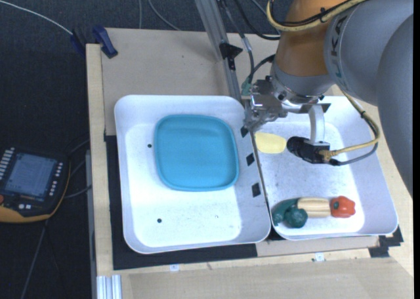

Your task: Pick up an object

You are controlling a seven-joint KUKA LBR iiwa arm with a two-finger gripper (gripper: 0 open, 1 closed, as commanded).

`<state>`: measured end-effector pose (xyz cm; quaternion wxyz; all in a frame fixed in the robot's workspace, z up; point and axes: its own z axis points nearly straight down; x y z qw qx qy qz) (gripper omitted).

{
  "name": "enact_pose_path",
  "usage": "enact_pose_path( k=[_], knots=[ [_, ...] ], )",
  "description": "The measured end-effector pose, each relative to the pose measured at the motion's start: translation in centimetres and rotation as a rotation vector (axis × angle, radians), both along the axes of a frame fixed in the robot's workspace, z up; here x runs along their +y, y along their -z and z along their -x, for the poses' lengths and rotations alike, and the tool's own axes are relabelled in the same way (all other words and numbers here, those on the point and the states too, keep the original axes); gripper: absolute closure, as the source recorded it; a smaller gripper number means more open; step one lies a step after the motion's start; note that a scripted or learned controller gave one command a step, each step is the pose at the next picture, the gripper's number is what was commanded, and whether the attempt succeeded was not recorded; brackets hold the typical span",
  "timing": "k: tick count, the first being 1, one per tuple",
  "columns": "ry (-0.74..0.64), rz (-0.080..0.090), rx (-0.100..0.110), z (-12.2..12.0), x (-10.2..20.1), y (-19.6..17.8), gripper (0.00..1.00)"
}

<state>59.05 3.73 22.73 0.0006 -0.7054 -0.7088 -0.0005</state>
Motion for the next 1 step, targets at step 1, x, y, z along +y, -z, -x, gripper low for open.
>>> enact_pose_path(
  k=[1],
  knots=[
    [0.000, 0.000, 0.001, 0.52, 4.81, 0.60, 1.00]
  ],
)
